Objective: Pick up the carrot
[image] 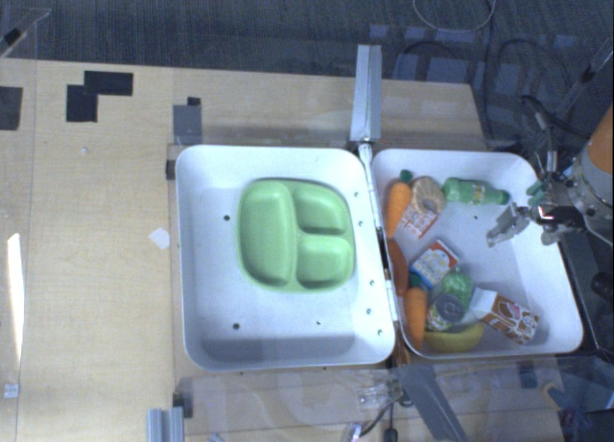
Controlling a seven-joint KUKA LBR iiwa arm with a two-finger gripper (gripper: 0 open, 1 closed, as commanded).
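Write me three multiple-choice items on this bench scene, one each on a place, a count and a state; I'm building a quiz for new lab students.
1. Where does the pale green three-compartment plastic tray lie?
A. In the left shallow white bin
B. In the right shallow white bin
C. On the wooden bench top

2. How many orange carrots lie along the right bin's left wall?
A. None
B. Two
C. Five

3. What is the state of the robot's hand?
A. Gripping the yellow banana
B. Pressing on the green tray
C. Above the right bin's right part, gripping nothing

Answers: 1 A, the tray sits mid-bin on the left. 2 B, an upper carrot and a lower carrot. 3 C, nothing shows at its tip.
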